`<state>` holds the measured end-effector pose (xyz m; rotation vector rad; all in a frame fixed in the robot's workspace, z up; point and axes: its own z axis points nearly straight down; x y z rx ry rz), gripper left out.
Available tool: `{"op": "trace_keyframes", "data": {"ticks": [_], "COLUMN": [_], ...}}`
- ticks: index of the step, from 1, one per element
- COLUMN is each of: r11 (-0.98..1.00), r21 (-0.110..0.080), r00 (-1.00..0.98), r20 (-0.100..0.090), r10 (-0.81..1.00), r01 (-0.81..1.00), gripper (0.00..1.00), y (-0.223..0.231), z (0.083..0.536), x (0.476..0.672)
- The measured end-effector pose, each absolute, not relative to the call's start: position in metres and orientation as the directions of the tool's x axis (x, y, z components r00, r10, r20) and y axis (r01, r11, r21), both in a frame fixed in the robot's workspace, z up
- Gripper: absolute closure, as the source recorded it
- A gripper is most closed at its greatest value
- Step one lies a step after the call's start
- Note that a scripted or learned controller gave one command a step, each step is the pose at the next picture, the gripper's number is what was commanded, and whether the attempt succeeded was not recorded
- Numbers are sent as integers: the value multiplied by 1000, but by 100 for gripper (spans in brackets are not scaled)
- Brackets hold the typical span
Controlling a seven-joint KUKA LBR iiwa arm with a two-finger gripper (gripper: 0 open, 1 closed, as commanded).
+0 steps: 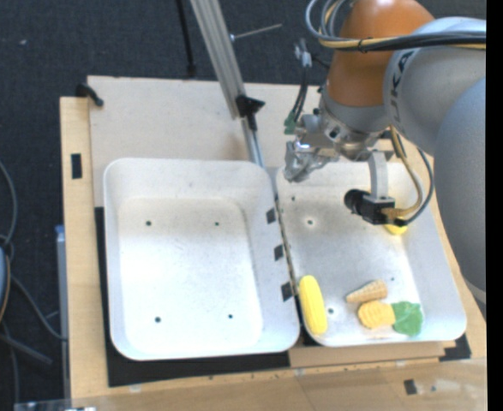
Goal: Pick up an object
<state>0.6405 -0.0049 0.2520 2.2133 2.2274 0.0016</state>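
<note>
The arm [405,67] reaches in from the right side, and its orange band is above the far part of the right bin [337,229]. The tool [296,168] hangs low over the far left corner of this bin, just beside the divider between the two bins. Whether the tool is apart or together cannot be told, because it is small and blurred against the wrist. Nothing is seen held in it.

The objects lie in the near part of the right bin, well apart from the tool. A yellow banana [312,303] lies along the left wall. To the right of it there is a tan piece [367,293], and just below it a yellow corn piece [374,315], which touches a green object [408,318]. The left bin [191,178] stands beside it on the bench [165,110].
</note>
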Motion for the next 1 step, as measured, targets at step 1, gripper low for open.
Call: {"op": "trace_keyframes", "data": {"ticks": [1], "r11": [6], "r21": [2], "r00": [-6], "r20": [0], "r10": [1000], "r01": [1000], "gripper": [100], "y": [47], "z": [244], "x": [660]}}
